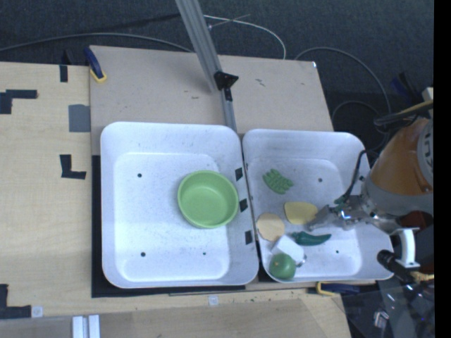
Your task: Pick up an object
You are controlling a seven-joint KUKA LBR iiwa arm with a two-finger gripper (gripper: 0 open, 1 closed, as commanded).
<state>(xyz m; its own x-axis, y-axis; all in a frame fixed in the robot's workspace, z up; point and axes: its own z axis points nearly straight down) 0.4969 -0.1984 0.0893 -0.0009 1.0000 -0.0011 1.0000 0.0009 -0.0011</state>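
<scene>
Reaching in from the right of the camera view, the arm [405,171] brings its gripper [325,217] low over the right bin [345,143], beside a cluster of small items; whether the tool is spread, closed or clamped on anything cannot be told at this size and angle. Items in the right bin: a yellow piece [301,211] just left of the tool tip, touching or nearly so; a dark green pepper-like piece [312,239] just below the tip; a tan round piece [270,227] further left; a white block [288,248] beneath it, touching a green ball [282,266] at the bin's near edge; a ridged green leaf-like piece [277,182] lying apart toward the far side. Item in the left bin [127,139]: one green bowl [207,199], upright, near the shared wall. Step in hand, as judged: closing in on a pick, most likely the yellow piece or the dark green one. To do it well, centre on a single item, descend straight with one finger to each side of it, avoid nudging the neighbours, and lift only once the item sits firmly between them. Brands, labels, writing: none legible on any item, bin or bench [42,132].
</scene>
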